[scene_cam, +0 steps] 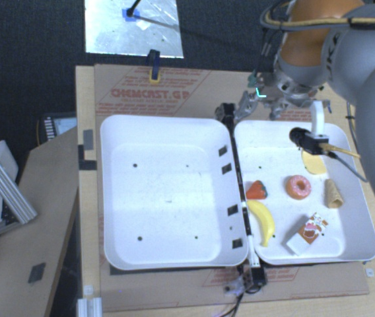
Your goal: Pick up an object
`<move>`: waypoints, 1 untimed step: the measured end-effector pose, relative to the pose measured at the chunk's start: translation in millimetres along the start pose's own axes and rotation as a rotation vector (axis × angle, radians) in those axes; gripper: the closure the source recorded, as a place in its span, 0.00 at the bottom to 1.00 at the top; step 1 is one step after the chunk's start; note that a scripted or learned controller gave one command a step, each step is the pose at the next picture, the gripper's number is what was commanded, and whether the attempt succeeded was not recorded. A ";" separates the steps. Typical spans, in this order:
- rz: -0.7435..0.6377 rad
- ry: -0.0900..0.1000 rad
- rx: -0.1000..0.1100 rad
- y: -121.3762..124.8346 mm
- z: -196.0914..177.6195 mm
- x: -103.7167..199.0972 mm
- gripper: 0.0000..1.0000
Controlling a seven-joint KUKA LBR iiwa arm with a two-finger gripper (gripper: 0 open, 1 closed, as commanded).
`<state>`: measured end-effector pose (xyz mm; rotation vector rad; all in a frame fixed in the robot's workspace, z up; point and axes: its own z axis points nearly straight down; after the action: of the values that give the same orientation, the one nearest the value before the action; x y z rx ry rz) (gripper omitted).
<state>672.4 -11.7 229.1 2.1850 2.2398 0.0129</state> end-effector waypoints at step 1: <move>-0.004 -0.001 -0.004 1.0 -11.1 0.1 1.00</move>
<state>673.3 -11.5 240.2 2.1788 2.2416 0.0162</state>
